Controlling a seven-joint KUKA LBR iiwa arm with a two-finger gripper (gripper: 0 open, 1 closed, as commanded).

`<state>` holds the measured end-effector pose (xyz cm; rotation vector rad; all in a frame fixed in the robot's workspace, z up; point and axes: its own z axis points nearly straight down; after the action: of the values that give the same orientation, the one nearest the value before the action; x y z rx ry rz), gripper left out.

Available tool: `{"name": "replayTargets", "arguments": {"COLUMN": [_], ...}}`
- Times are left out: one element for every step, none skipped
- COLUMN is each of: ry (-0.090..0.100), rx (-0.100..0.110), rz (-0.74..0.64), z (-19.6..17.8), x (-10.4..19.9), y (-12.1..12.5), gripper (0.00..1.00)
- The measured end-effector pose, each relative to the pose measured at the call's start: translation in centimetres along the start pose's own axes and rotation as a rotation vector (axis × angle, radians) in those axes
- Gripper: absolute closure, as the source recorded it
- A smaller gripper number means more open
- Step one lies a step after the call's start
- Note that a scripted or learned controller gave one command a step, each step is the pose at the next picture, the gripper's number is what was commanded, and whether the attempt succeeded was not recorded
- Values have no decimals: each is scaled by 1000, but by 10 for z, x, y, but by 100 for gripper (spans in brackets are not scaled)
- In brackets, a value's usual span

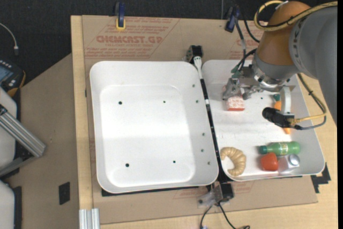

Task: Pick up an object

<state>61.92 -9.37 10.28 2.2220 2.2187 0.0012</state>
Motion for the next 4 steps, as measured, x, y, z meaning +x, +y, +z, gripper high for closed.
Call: {"name": "replayTargets", "arguments": {"ry": [0, -1, 3, 3], "rx": [1, -3, -5, -8], "rz": [0, 0, -7, -7], "z": [1, -10, -87, -162], "x": [0, 0, 54, 95], "y": [0, 0, -35, -60], "gripper": [0, 100, 100, 100]}}
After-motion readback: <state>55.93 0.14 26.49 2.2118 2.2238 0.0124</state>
